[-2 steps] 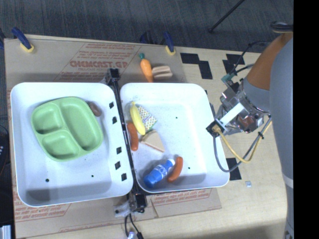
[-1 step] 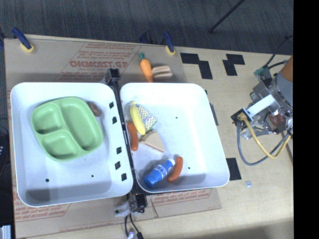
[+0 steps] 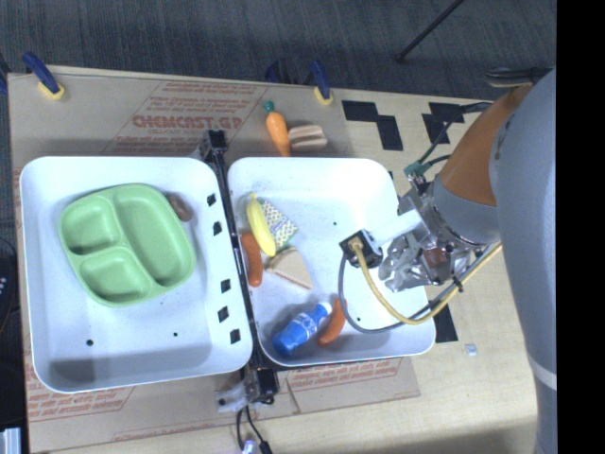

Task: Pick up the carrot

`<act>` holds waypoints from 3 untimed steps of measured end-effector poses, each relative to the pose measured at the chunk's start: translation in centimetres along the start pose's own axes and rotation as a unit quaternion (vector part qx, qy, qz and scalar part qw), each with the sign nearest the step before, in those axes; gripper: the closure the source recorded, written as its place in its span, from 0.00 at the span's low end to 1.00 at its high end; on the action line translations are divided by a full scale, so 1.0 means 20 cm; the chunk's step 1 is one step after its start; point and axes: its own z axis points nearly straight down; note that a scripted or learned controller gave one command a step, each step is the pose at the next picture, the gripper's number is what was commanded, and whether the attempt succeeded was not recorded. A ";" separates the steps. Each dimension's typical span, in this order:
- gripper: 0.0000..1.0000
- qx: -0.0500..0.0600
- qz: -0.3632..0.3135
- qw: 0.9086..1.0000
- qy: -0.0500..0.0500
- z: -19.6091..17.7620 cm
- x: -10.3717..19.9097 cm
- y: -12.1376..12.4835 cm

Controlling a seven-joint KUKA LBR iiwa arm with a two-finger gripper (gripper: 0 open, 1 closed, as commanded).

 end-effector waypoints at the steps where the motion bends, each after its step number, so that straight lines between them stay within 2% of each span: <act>1: 1.00 -0.001 -0.001 1.000 0.000 0.10 0.09 -0.41; 2: 1.00 -0.001 -0.002 1.000 -0.001 0.12 0.11 -0.53; 3: 1.00 -0.002 -0.023 1.000 0.000 0.15 0.19 -0.90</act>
